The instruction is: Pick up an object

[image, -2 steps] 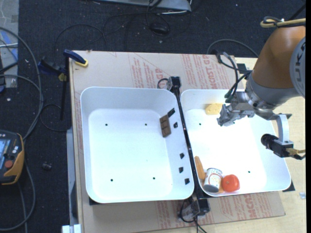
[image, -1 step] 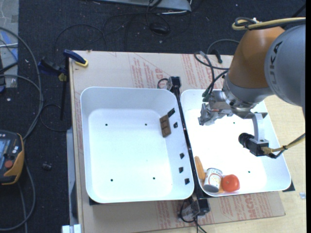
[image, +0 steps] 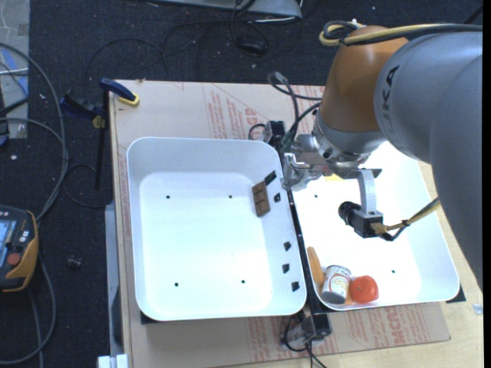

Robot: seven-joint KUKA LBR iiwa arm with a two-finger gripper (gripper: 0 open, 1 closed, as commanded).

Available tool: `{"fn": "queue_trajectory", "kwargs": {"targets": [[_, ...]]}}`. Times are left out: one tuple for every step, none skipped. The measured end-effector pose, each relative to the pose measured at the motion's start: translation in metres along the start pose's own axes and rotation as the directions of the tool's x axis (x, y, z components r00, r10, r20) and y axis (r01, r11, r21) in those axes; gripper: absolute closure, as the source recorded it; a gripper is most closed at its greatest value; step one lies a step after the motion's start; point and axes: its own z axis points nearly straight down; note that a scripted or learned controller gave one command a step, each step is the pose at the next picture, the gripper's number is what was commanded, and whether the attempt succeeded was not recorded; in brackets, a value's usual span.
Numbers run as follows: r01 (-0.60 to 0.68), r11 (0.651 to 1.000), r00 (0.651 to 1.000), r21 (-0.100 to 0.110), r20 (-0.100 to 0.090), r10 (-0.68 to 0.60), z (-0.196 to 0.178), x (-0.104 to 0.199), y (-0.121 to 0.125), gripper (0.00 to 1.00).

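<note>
Arm's gripper (image: 301,171), finger state impossible to tell, hovers mid-frame at the bins' divider, approaching; next it must reach the small can (image: 335,283), lower right.

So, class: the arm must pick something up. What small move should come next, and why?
Probably shift the gripper toward the near corner of the right bin: the can, the tomato and the carrot cluster there, while it hovers at the bins' divide.
</note>
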Motion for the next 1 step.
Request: {"fn": "queue_trajectory", "kwargs": {"targets": [[0.000,1.000,1.000,-0.002,0.000,0.000,-0.0150,0.0519,0.0142,1.00]]}}
